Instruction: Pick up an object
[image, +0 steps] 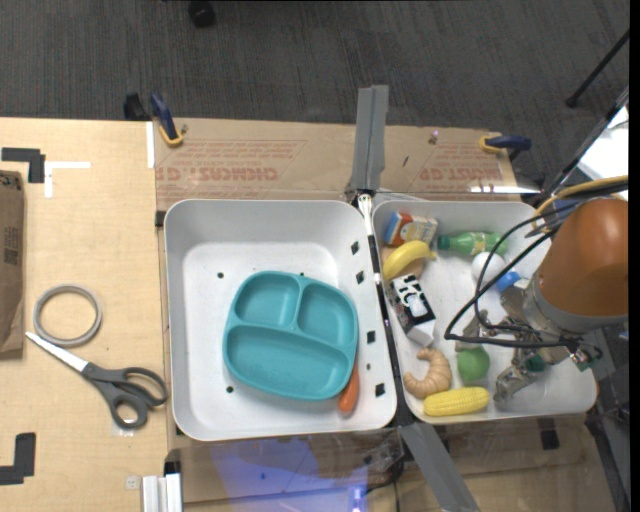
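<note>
You are looking down on two white bins set side by side on the worktop. The left bin (190, 300) holds a teal divided plate (291, 338) at its centre, with an orange carrot (348, 394) lying against the plate's near right edge, by the bin's right wall.

The right bin (572, 402) holds the loose items. At its far left corner you find a small carton (405, 226), with a banana (404, 259) just in front of it and a green bottle (466, 241) to the banana's right. A black-and-white box (412, 300) lies along the left wall. Near the front edge sit a croissant (431, 372), a corn cob (456, 402) and a green lime (472, 362).

The arm (592, 262) reaches over the right bin's right side. The claw (516, 380) hangs low near the bin's front right corner, just right of the corn cob and lime. You cannot tell from this view how far its tips are spread, and no object is seen between them.

On the worktop's left part lie scissors (100, 380) and a tape roll (67, 314).
</note>
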